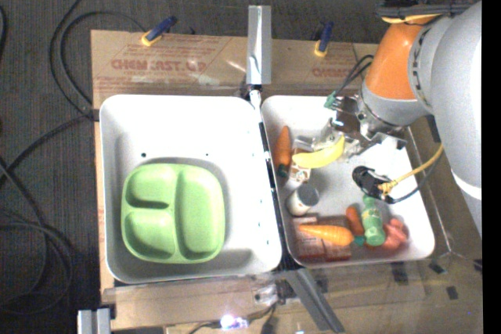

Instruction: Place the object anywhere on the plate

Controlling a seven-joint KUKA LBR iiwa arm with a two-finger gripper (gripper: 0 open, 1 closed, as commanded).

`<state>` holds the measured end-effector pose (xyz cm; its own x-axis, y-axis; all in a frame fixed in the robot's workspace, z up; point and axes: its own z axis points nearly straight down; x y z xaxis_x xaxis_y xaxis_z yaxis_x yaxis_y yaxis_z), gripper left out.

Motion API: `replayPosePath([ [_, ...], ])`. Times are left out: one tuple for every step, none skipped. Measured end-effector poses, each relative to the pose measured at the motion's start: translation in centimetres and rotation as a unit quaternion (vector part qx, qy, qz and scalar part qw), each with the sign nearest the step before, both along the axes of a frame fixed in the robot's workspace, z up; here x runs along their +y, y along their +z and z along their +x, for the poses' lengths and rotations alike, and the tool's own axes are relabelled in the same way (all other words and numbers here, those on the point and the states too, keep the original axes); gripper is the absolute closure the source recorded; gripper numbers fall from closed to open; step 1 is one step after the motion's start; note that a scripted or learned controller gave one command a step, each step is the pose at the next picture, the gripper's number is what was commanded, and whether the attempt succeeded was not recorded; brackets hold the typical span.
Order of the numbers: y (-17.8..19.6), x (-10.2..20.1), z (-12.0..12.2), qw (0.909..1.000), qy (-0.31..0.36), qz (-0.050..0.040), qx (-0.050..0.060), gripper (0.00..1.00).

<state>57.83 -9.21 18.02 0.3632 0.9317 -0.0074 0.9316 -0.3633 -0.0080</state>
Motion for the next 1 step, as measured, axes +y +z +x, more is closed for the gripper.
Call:
replayPosePath([
  [0.01, 4.76, 0.47, 1.0000, -0.005, 0.0004, 0.000, 1.00],
])
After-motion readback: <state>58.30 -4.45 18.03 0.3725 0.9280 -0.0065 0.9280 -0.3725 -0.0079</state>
